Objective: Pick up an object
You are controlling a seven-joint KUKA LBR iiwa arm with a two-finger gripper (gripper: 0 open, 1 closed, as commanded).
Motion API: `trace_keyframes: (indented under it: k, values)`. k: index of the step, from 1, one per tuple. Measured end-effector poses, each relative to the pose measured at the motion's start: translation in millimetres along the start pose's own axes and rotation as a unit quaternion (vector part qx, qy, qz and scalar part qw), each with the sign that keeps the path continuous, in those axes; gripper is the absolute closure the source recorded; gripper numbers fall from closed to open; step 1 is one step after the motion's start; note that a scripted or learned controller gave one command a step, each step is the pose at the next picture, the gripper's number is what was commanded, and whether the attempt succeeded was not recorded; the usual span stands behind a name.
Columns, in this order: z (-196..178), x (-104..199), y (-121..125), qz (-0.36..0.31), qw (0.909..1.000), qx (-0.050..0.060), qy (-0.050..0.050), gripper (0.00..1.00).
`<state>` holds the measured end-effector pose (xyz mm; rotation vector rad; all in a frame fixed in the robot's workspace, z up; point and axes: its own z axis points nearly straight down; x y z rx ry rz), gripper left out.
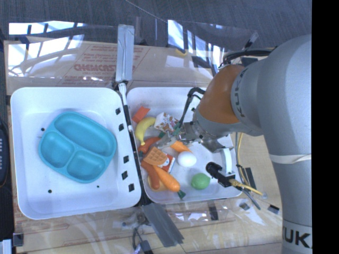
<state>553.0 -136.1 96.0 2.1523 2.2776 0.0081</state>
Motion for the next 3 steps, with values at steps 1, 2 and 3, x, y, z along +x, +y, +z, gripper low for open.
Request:
trace_keyframes:
  k: [1,2,3]
  values:
    - [-6.4,0.6,-1.3,-0.003,1.0,0.004,0.001,1.0]
    - [-95.4,63.3,44.5,0.028,0.9996,0.005,0.002,1.0]
    - [-171.7,77.0,5.2,0.193,0.9812,0.006,-0.001,1.0]
